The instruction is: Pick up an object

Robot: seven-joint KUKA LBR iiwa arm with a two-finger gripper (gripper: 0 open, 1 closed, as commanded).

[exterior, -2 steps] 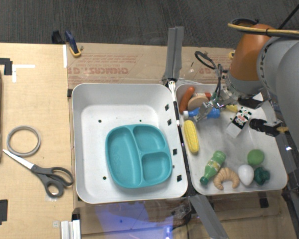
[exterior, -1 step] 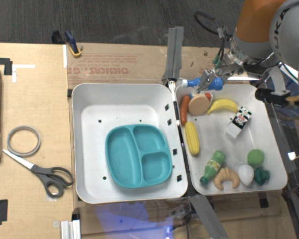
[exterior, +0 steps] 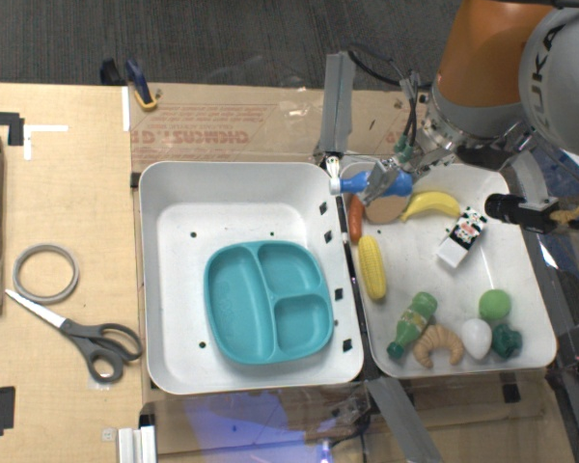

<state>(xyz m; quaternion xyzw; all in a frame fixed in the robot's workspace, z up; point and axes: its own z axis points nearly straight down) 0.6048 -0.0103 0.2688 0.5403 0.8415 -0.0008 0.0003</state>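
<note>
The gripper (exterior: pixel 391 177) hangs low at the right bin's (exterior: pixel 531 355) far-left corner, over a brown disc (exterior: pixel 388 210) beside the banana (exterior: pixel 430 204) — the reaching step, I judge — whether it is parted or closed I cannot tell; next comes a short descent and squeeze.

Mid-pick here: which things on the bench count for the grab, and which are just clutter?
Job: gripper; right bin items: banana, corn, green bottle, croissant, green ball, white egg.
Lying about: teal tray, scissors, tape roll.
</note>
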